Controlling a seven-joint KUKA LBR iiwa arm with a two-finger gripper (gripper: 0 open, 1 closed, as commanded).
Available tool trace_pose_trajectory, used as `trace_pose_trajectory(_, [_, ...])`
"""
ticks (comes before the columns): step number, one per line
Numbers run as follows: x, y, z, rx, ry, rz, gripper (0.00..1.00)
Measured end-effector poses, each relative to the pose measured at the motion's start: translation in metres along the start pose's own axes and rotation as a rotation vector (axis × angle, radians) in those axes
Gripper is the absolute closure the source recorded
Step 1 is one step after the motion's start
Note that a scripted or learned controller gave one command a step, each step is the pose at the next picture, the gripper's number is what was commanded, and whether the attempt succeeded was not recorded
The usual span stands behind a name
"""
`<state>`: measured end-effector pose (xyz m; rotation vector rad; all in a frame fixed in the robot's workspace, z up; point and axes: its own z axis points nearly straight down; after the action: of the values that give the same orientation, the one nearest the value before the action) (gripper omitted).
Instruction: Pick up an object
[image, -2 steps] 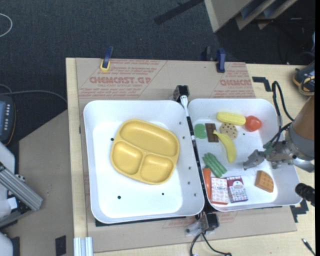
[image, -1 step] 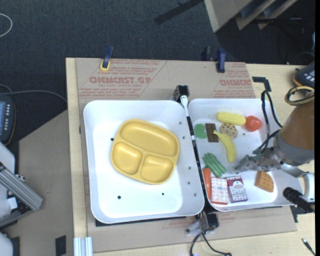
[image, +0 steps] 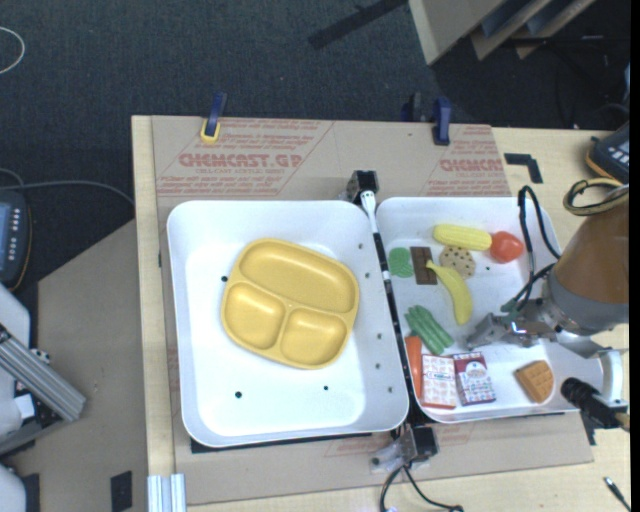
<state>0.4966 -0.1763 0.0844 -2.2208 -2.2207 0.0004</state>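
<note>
So the gripper (image: 490, 330) is down in the right bin (image: 535, 215), hovering just above the red and white cards (image: 456, 380), near a banana (image: 456, 291). Can't tell its state. Yellow tray (image: 290, 302) sits in the left bin (image: 200, 300).

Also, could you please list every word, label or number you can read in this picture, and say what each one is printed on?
"CHEMCAST GP": red print on the brown board behind the left bin.
"CHEMCAST", cut short: red print on the same board behind the right bin.
Two small red-and-white packets in the right bin: printed, but too small to read.
</note>
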Motion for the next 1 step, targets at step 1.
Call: trace_pose_trajectory(1, [-0.0002, -0.0001, -0.0107, -0.002, -0.001, 0.002, 1.00])
